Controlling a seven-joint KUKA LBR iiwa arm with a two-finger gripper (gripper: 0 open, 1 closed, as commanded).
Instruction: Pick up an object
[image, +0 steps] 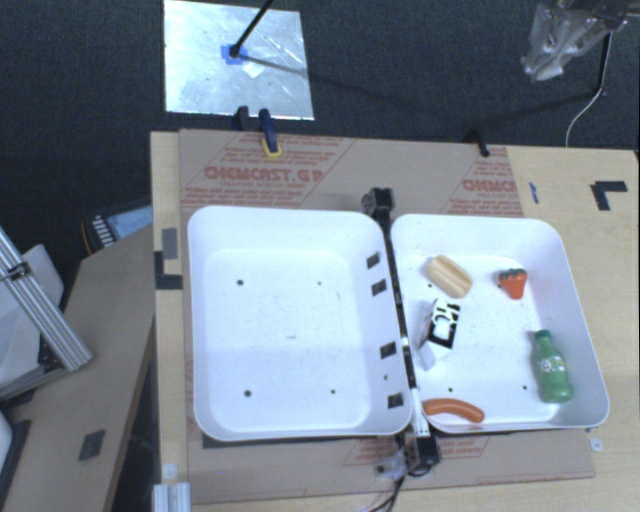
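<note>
The right bin (575, 300) holds several small items. A tan bread roll (448, 275) lies near its far left. A red strawberry-like piece (513, 283) sits to the right of the roll. A black-and-white block (443, 323) rests by the bin's left wall. A green bottle (549, 366) lies along the right side, and an orange sausage (453, 409) lies at the near edge. My gripper (556, 42) hangs blurred at the top right, high up and beyond the bin's far edge, well apart from all of the items.
The left bin (200, 300) adjoins the right one along a hinged centre divider (392, 310). A shiny metal sheet (238, 60) lies on the dark floor beyond the bench. An aluminium rail (40, 310) stands at the far left.
</note>
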